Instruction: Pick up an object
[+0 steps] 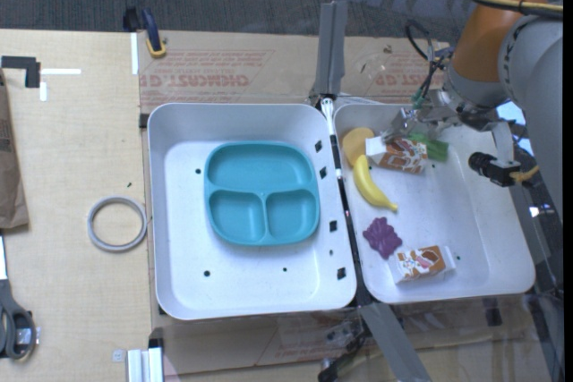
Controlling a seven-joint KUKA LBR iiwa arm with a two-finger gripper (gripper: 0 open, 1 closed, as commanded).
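In the right bin [483,219] lie a yellow banana [369,184], a round yellow fruit [356,140], a brown and white snack packet [401,155], a green item [436,148], a purple grape bunch [383,236] and a small brown and white carton [423,264]. My gripper [414,118] hangs low at the back of this bin, just above the snack packet and the green item. The grey arm and its orange band [488,31] rise behind it at the upper right. Nothing visibly hangs from the gripper.
The left bin [170,219] holds a teal divided plate [263,193]. A grey ring [117,223] lies on the bench to the left, with scissors [13,331] at the bottom left corner. A grey post [329,49] stands behind the gap between the bins.
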